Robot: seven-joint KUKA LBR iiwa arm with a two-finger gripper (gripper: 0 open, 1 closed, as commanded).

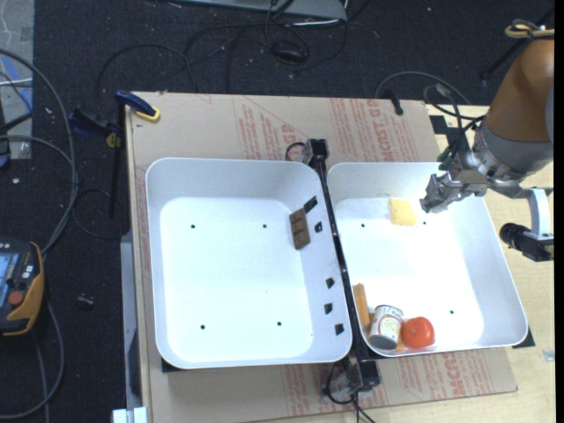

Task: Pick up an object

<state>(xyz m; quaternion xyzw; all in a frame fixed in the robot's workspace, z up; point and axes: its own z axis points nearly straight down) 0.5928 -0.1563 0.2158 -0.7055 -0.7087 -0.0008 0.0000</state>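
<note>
In the right bin (476, 263), a pale yellow block (403, 211) lies near the far wall. My gripper (435, 200) hangs just right of that block, at the bin's back right, with nothing visible between its fingers. At the bin's front sit a small can (385, 324), a red tomato-like ball (419, 331) and an orange stick (361, 305) along the left wall. A brown chocolate-like bar (300, 230) leans on the right wall of the left bin (220, 263).
The two bins stand side by side on a cardboard sheet (264, 122), joined by a black clamp strip (328, 236). Cables run over the dark floor behind. The arm's orange band (527, 86) rises at the right edge.
</note>
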